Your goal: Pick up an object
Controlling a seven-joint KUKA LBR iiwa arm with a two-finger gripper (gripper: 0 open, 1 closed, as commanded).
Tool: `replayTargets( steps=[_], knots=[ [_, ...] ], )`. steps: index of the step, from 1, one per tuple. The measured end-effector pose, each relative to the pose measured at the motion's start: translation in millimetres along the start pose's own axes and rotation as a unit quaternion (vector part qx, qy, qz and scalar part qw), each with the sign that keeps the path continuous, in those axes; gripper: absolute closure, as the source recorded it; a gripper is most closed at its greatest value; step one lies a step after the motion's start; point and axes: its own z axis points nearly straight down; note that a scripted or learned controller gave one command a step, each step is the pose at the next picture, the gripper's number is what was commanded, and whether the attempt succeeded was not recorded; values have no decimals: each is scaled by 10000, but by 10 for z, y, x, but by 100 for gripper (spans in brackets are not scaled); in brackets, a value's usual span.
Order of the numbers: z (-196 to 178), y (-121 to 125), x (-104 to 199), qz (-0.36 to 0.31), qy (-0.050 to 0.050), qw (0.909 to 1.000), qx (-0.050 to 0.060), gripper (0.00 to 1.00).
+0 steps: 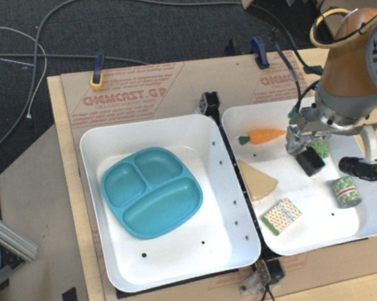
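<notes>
Gripper [309, 157] low in right bin [311, 230] beside green object [321, 146], finger state unreadable; next needs confirmed grasp, then lift.

A single fixed camera is mounted above the bench [144, 83] and looks down at a slant. The far edge of the bench lies toward the top of the frame, the near edge toward the bottom. Both white bins fall within the frame: the left bin [120, 260] sits near centre, the right bin [365, 219] toward the right side. The arm [354, 64] enters from the right. Dark floor surrounds the bench at top and left. The view is moderately close.
</notes>
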Motion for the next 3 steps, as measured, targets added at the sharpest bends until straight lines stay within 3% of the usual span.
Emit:
replayTargets(
  steps=[1,2,3],
  knots=[
    [-644,18,28,-5,-6,10000,-24,100],
    [-966,28,29,-4,-3,10000,-10,100],
    [-1006,85,538,-13,1,10000,-1,100]
  ],
)
